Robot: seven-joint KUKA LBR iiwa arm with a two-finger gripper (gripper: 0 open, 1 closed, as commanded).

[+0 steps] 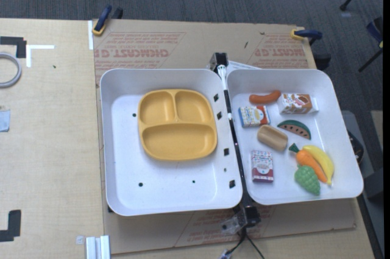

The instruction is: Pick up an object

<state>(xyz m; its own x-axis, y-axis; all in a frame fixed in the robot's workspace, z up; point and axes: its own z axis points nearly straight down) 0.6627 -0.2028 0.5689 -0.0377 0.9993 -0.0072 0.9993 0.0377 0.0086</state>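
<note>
The right bin (pixel 341 124) holds several toy foods. A red sausage (pixel 265 97) lies at its back, with a small carton (pixel 297 104) to the right of it. Below those sit a snack box (pixel 252 116), a watermelon slice (pixel 295 128) and a bread roll (pixel 272 138). Toward the front are a red-and-white carton (pixel 262 166), a carrot (pixel 309 159), a banana (pixel 323 161) and a green bumpy fruit (pixel 308 180). The left bin (pixel 119 178) holds a yellow divided plate (pixel 177 124).
Both bins rest on a cardboard sheet (pixel 146 44) held by blue-and-yellow clamps (pixel 102 18) at its back corners. Black clips (pixel 218 60) join the bins at back and front. Bench surface lies to the left, dark floor beyond.
</note>
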